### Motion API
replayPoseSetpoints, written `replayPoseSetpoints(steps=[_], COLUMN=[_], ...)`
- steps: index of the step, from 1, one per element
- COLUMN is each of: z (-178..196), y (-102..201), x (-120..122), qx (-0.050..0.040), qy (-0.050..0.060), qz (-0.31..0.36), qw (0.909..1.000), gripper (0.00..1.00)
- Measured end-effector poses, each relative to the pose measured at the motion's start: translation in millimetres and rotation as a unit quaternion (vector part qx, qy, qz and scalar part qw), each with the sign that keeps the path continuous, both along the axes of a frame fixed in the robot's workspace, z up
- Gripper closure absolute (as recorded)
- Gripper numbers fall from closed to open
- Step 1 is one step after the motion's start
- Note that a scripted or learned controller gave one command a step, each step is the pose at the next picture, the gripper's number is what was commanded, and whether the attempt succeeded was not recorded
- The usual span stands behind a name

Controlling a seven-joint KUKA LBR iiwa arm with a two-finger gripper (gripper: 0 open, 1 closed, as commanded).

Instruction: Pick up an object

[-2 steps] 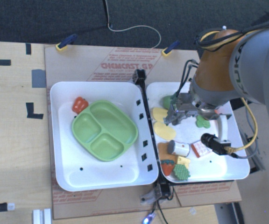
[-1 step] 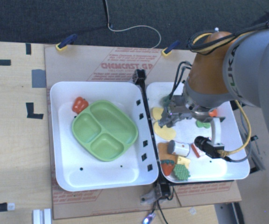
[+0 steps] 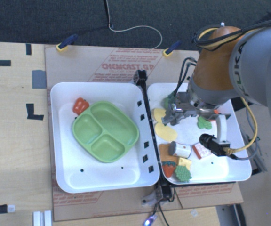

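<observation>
— Two bins, you see them? Tell me from the left side.

— Yes. In your left bin [image 3: 60, 140] lies a green divided tray [image 3: 105, 131], a little turned, and a small red-orange toy [image 3: 80, 105] touches its upper left corner. Then comes the black divider [image 3: 147, 126] between the bins.

— And your right bin?

— The right bin [image 3: 234, 171] holds many small things. Close to the divider are two yellow pieces [image 3: 163, 126], below them a white cylinder with a grey cap [image 3: 180, 149], a red and white packet [image 3: 200, 150], and at the front a green bumpy toy [image 3: 183, 173] beside an orange one [image 3: 168, 169]. One green piece [image 3: 204, 123] lies further right.

— Where is your gripper?

— The gripper [image 3: 173, 114] hangs low over the bin's upper left part, just above the yellow pieces. Whether its fingers are apart or together, you cannot tell from this view; nothing is seen held.
</observation>
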State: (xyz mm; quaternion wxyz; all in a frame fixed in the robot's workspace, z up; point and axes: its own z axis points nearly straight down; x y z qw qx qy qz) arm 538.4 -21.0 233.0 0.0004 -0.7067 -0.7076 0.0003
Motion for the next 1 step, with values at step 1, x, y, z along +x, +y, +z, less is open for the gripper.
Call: replayPoseSetpoints(steps=[1], z=[0.7], y=[-0.9], x=[6.4], qx=[0.0001], qy=[0.0], qz=[0.0], qw=[1.0], gripper=[1.0])
